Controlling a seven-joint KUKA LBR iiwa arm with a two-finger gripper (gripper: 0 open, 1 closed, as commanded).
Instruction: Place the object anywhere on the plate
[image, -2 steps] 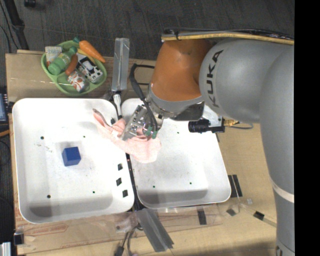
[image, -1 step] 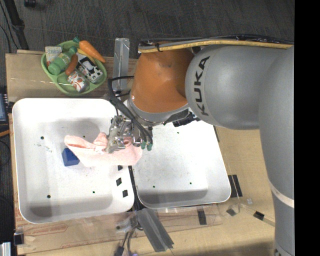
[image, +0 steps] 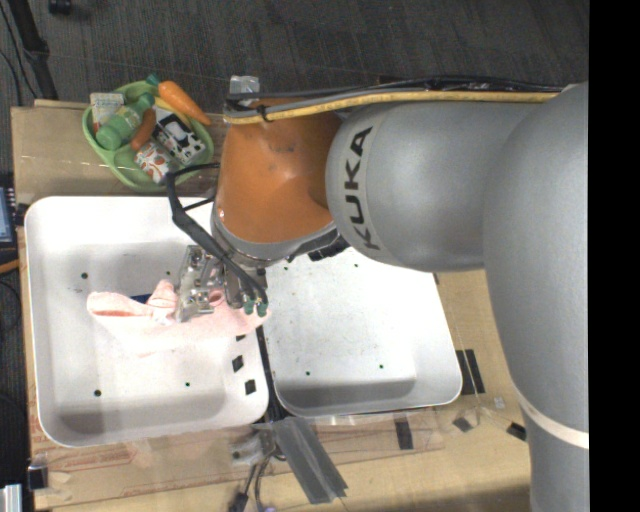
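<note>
There are two white bins side by side on the bench. The left bin (image: 60, 300) has a soft pink thing (image: 130, 312) lying in it, near the middle. It may be a cloth or a floppy plate, but it is hard to tell which. One small blue thing (image: 163, 295) peeks out just behind the pink thing, touching it. The right bin (image: 360, 340) has a bare white floor with a few tiny dark dots. One big grey arm (image: 450, 180) with an orange band (image: 270, 170) reaches in from the right side. Its gripper (image: 205, 290) hangs over the left bin, right at the pink thing's right end. The claw's metal parts are bunched together and partly hidden, so I cannot tell if it is open or closed, or if it is pinching anything. Behind the bins, at the top left, sits one green bowl (image: 105, 150). It is full of toy food, and one orange carrot (image: 180, 100) sticks out on top.
</note>
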